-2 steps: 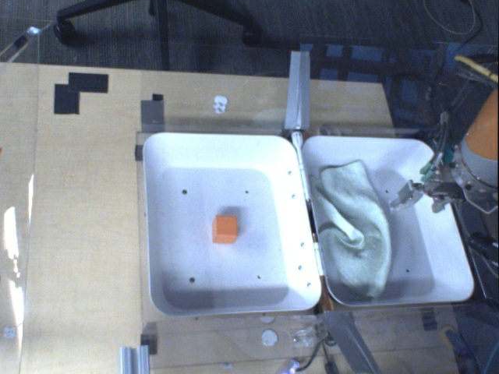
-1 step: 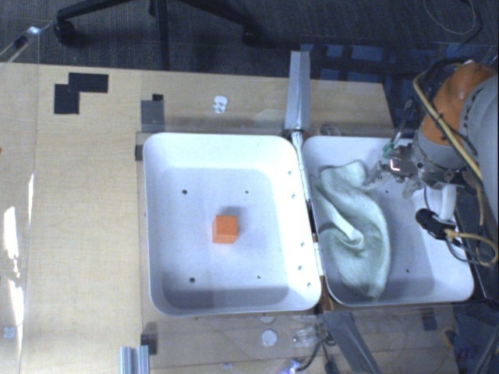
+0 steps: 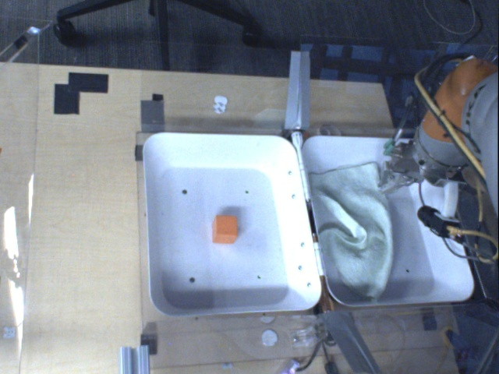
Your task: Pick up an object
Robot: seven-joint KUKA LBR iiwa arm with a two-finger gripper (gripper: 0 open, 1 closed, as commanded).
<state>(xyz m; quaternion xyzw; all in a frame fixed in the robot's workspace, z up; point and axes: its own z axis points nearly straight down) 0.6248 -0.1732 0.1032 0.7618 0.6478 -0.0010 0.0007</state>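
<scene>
An orange cube (image 3: 225, 229) sits alone near the middle of the left bin (image 3: 168, 287), well apart from the arm. In the right bin (image 3: 437, 287) a pale cloth (image 3: 355, 232) lies bunched along the left side. The gripper (image 3: 394, 170) hangs at the cloth's upper right corner; whether it is apart or together I cannot tell. A grab here may snag only a fold, which could slip free.

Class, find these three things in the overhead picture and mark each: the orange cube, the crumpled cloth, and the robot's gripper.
orange cube (image 3: 225, 229), camera view, middle of its top face.
crumpled cloth (image 3: 355, 228), camera view, central fold, in the right bin.
gripper (image 3: 392, 174), camera view, at its fingertips over the cloth's upper right edge.
</scene>
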